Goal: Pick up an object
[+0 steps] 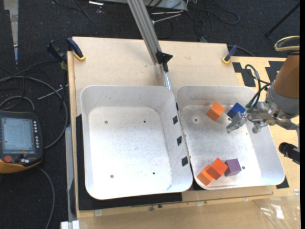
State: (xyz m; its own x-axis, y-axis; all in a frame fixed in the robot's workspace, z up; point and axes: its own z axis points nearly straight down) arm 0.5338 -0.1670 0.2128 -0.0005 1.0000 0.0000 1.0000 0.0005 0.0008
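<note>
Blue cube (236, 110), small, matte, in right bin (267, 175), touching claw (235, 124), claw's grip state unclear

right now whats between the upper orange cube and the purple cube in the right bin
Bare white bin floor in the camera view; nothing sits between the upper orange cube and the purple cube.

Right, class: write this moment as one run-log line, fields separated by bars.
task: pick up an object | gripper: over right bin, beside blue block | grasp: cannot tell | bin holds: orange blocks, purple block
</note>
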